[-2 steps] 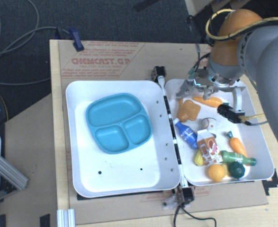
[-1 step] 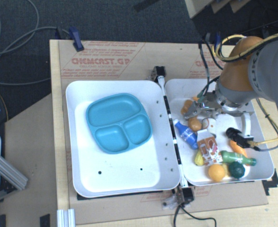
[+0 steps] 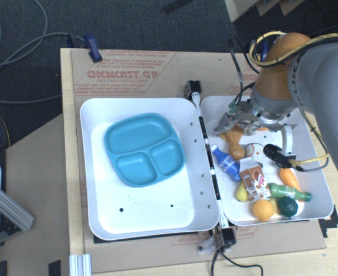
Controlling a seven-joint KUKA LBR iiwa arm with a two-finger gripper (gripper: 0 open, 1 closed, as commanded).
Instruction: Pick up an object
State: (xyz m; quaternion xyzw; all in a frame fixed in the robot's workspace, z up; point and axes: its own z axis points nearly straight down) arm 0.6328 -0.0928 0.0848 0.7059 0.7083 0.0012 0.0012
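The gripper is seen low in the right bin, with the tan pear-shaped toy lying just below and touching its tip, long axis pointing away from it, though whether the jaws are apart cannot be told.

Both bins are showing white. The divided plate is showing light blue. In the right bin, a round fruit is showing orange, a small bottle blue, and a packet red and white.
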